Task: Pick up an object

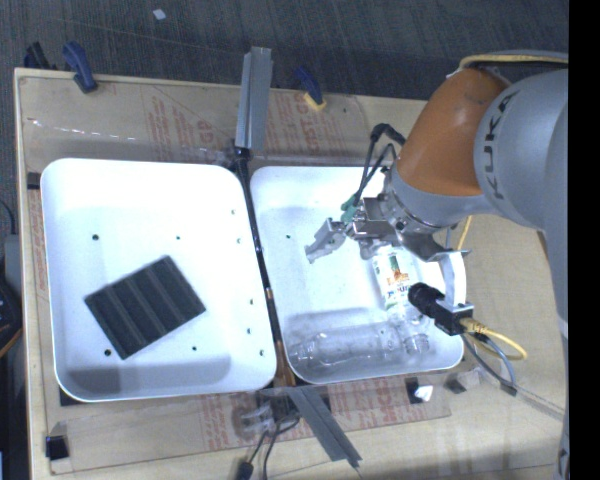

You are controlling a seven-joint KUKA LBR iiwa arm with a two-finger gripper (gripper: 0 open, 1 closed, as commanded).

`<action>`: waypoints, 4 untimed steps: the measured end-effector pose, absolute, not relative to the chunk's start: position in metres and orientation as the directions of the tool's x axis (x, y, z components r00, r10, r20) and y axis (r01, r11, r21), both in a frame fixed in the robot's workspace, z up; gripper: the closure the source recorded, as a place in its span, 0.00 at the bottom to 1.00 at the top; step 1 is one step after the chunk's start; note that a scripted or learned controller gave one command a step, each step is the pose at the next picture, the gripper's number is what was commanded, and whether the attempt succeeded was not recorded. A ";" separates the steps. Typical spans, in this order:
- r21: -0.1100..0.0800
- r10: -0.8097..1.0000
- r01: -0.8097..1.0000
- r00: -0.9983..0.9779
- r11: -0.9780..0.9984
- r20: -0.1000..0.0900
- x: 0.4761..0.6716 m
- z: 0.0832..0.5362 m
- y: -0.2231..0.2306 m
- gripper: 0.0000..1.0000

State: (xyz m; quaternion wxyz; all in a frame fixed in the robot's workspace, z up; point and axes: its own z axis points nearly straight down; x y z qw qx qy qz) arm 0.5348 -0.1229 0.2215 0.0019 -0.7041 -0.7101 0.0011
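Observation:
My gripper hangs over the middle of the right bin, its grey fingers pointing left and down, with nothing visible between them. A clear plastic bottle lies on its side along the right bin's front wall. A small white tube with an orange and green label lies just right of the gripper, partly under the wrist. A dark ribbed rectangular pad rests flat in the left bin, far from the gripper.
The grey arm with its orange band covers the right bin's far right corner. A black cable connector and yellow cable hang near the bin's right wall. Metal bars stand at the divider between the bins.

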 end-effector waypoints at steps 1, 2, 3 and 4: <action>0.000 1.000 1.000 -0.015 0.015 -0.001 0.535 0.222 -0.179 0.00; -0.006 0.998 0.998 -0.066 0.066 0.001 0.546 0.150 -0.210 0.00; -0.004 0.998 0.998 -0.065 0.065 0.001 0.546 0.150 -0.210 0.00; -0.004 0.998 0.998 -0.065 0.065 0.001 0.546 0.150 -0.210 0.00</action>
